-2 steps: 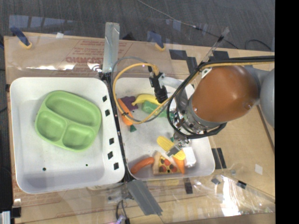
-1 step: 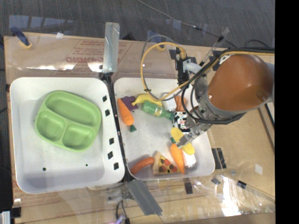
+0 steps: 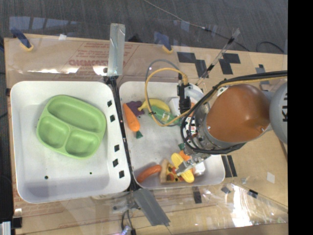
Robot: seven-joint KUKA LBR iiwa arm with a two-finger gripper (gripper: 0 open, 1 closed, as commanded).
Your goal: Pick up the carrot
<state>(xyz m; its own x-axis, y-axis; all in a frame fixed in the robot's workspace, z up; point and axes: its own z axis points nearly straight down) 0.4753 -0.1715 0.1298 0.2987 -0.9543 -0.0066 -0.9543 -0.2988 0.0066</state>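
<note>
The carrot (image 3: pixel 131 117) lies in the right bin (image 3: pixel 161 151) near its left wall, free of the gripper (image 3: pixel 188 166). The gripper sits over toys (image 3: pixel 177 172) at the bin's front edge; its grip cannot be told. A green plate (image 3: pixel 72 126) occupies the left bin (image 3: pixel 29 175).

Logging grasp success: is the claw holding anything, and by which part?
Cannot tell. The claw sits over the yellow toy pile; the orange carrot lies apart, untouched.

The carrot (image 3: pixel 132 118) lies near the left wall of the right bin (image 3: pixel 161 153), well apart from the arm (image 3: pixel 234 119). A green divided plate (image 3: pixel 71 126) rests in the left bin (image 3: pixel 29 170).
</note>
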